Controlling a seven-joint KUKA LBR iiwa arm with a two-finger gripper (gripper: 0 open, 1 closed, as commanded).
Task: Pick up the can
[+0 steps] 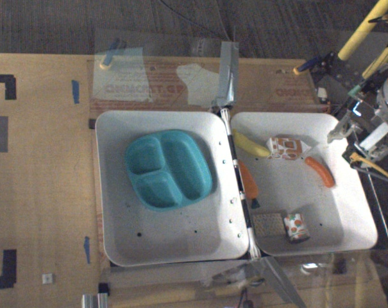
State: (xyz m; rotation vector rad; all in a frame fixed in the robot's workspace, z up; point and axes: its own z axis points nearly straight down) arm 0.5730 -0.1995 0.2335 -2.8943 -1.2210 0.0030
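Can (pixel 296 227) sits in right bin (pixel 347 233) at about 6 o'clock, tilted, touching a grey mesh pad (pixel 268 223) on its 9 o'clock side, near the bin's lower rim; bare floor lies toward 3 o'clock. Small carton (pixel 286 148), banana (pixel 250 145) and orange sausage (pixel 319 171) lie toward 12 o'clock; carrot (pixel 248 181) hugs the dividing rim. Gripper (pixel 363 133) hovers over the rim at 2 o'clock, finger state cannot be told. Left bin (pixel 110 191) holds a teal divided plate (pixel 169 169).
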